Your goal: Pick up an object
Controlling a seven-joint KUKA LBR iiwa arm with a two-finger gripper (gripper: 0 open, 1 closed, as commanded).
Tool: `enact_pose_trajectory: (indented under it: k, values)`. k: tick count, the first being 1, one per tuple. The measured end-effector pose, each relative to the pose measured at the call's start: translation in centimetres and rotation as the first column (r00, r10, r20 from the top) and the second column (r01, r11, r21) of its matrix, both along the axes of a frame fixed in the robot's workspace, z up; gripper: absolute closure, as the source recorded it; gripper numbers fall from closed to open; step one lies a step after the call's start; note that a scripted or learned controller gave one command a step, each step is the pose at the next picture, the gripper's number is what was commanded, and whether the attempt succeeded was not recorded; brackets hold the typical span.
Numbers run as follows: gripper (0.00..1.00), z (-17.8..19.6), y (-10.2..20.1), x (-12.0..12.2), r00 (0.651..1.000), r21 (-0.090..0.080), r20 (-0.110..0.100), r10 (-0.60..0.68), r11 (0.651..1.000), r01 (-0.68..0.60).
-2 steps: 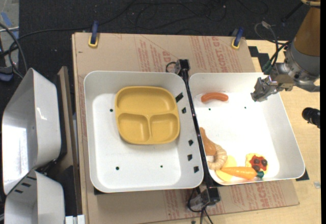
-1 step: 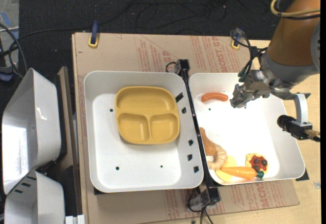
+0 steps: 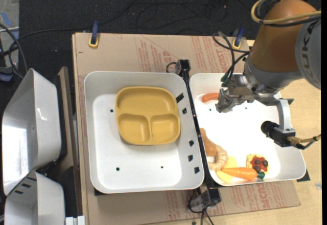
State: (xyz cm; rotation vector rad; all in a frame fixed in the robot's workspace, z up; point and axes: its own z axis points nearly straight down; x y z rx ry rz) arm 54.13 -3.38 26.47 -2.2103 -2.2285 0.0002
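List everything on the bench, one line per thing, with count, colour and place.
Bins: two, white, side by side on the bench.
Divided plate: one, yellow, in the left bin.
Sausage-like piece: one, orange-red, far edge of the right bin, beside the gripper.
Carrot: one, orange, near edge of the right bin.
Pizza slice: one, yellow with red and green, beside the carrot.
Shrimp-like piece: one, pale orange, near-left of the right bin.
Clamps: two, yellow, far board edge.
Gripper: one, grey, above the right bin.
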Motion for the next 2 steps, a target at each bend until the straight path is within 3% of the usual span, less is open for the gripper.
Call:
enact_pose_trajectory:
  k: [2]
  values:
    - [1.00,-3.2,11.7,-1.4,1.000,-0.001,-0.001,0.001,1.000,-0.001]
